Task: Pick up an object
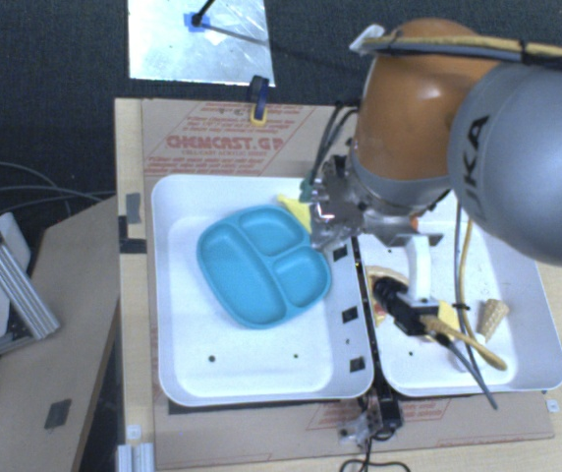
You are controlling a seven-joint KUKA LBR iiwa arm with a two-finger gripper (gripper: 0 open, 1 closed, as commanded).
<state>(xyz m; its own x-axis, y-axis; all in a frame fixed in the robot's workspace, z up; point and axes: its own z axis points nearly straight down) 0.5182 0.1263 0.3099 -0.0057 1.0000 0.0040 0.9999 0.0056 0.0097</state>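
A: What lies in the left white bin [183,362]?

B: A blue, three-compartment plastic tray [261,264], with a yellow object [296,209] at its far right corner.

A: And the gripper [335,214]?

B: It hangs over that corner, beneath the grey and orange arm [458,136]. Whether it grips anything, I cannot tell.

A: The right white bin [541,357]?

B: Mixed small utensils [438,327]. Judging by this, nothing is lifted yet; the pick remains to be done.

Grey arm [517,155], dark lettering on shell; glossy orange band [414,106]; black cables beside wrist.
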